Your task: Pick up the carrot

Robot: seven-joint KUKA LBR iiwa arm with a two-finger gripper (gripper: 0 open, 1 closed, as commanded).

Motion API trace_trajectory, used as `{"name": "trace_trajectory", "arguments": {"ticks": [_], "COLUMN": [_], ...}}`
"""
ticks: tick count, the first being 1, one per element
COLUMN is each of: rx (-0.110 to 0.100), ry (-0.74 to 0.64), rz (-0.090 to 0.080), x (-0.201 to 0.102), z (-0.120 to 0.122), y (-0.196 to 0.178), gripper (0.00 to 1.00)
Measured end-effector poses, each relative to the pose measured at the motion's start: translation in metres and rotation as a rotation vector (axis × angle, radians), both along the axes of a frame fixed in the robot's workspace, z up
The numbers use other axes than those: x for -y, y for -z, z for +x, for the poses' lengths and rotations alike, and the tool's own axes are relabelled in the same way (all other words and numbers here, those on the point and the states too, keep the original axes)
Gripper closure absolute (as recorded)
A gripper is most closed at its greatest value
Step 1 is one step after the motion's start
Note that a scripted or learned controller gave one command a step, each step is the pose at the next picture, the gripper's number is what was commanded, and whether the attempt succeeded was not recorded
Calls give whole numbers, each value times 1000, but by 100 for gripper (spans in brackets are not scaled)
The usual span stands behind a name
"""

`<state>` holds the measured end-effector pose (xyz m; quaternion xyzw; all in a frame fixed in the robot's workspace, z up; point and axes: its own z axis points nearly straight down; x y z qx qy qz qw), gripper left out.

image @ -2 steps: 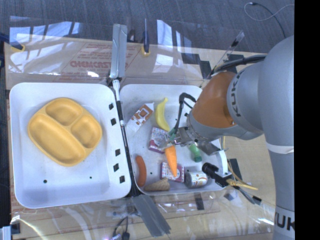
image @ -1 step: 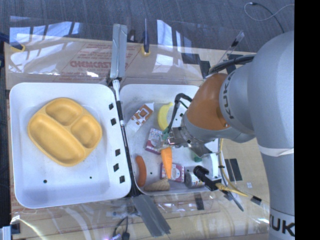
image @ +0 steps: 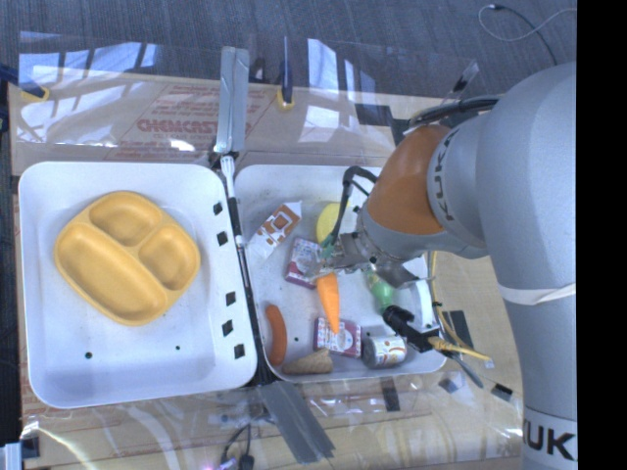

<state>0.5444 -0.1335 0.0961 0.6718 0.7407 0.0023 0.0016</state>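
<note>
The fingers hang over the middle of the right bin, right at the top end of the carrot; whether they are open or closed cannot be told, since the wrist hides them. One carrot lies in the bin, orange, its thick end by the fingers and its tip pointing toward the bin's near edge.

Close around it lie one reddish packet on its left, one small printed packet at its tip, one can beside that, one sausage near the left wall, one brown bread-like piece at the near edge, one white carton, one yellow item and one green item partly under the arm.

The left bin holds one yellow divided plate.
</note>
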Motion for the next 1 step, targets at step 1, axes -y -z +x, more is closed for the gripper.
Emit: {"name": "trace_trajectory", "arguments": {"ticks": [1], "rx": [-11], "ry": [36], "rz": [-1], "x": [-12], "z": [40], "y": [-135], "gripper": [100]}}
